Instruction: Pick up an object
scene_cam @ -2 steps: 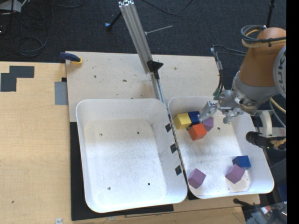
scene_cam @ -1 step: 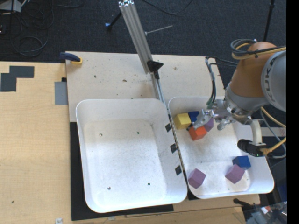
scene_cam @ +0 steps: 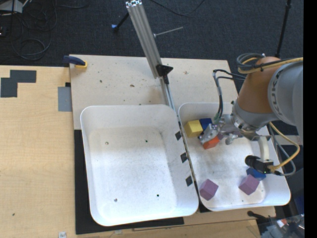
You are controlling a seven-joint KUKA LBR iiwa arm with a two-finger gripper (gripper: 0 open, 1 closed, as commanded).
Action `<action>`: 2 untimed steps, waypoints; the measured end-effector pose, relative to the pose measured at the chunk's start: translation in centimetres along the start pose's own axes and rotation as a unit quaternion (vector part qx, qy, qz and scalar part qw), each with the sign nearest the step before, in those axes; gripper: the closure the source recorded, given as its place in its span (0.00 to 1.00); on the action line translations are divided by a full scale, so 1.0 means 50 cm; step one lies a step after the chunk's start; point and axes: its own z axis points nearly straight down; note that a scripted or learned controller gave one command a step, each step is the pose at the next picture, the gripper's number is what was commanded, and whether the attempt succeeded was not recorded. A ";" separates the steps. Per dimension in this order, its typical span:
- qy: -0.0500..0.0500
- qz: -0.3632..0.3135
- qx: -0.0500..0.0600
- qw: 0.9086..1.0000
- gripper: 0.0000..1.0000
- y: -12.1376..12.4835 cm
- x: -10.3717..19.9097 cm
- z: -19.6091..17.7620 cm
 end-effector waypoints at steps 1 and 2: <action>0.000 0.004 -0.002 1.000 1.00 0.001 -0.003 -0.025; -0.001 -0.002 -0.006 1.000 1.00 0.006 -0.003 -0.150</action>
